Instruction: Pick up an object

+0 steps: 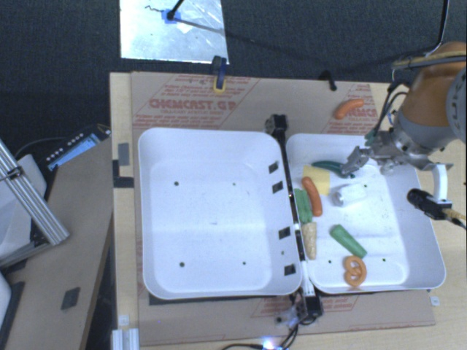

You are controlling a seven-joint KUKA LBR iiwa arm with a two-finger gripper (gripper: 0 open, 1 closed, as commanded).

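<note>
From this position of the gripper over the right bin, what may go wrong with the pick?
1. The gripper hovers near a dark green piece that touches a yellow block; closing there might catch both or push one away.
2. The orange sausage and green pod lie against the right bin wall, probably hard to grasp.

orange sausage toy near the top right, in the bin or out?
Out. The orange sausage-shaped toy lies on the brown cardboard sheet, beyond the far rim of the right-hand shallow white bin.
</note>
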